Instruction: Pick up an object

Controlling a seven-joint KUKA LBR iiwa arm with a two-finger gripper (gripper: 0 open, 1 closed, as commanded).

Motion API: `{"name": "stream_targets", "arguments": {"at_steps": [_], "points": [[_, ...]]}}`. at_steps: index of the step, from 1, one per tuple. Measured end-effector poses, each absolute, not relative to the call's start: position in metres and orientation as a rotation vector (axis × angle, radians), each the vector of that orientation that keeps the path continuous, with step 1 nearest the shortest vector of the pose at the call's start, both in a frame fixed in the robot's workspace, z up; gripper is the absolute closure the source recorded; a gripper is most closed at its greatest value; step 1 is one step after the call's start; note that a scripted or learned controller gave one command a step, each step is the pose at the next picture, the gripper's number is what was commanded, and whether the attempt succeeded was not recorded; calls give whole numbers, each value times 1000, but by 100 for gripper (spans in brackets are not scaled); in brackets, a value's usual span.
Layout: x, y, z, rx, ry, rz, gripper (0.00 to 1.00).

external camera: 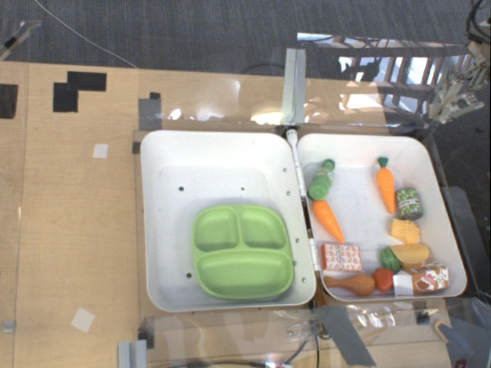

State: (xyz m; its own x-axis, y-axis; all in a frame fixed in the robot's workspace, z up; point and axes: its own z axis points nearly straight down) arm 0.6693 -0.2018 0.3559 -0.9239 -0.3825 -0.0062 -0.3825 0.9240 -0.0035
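Objects sat in the right bin (430, 167): two carrots, one by the left wall (328, 218) and one far right (386, 184), a green bottle (320, 180), a small green can (408, 202), a red-white box (341, 257), a yellow block (405, 231), and a carton (422, 280) at the near edge. Left bin (169, 175) held a green divided plate (242, 251). End effector (453, 98) hung at the far right, beyond the bins, well apart from every item; open or closed, cannot tell. Tabletop (69, 228) extended left.
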Motion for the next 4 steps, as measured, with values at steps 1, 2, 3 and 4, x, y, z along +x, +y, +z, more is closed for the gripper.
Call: {"name": "stream_targets", "arguments": {"at_steps": [1, 2, 3, 4], "points": [[671, -191, 370, -532, 3083, -5, 100], [670, -193, 372, -462, 3095, -4, 100], [671, -178, 363, -425, 3101, -3, 100], [671, -129, 378, -289, 3115, -1, 100]]}}
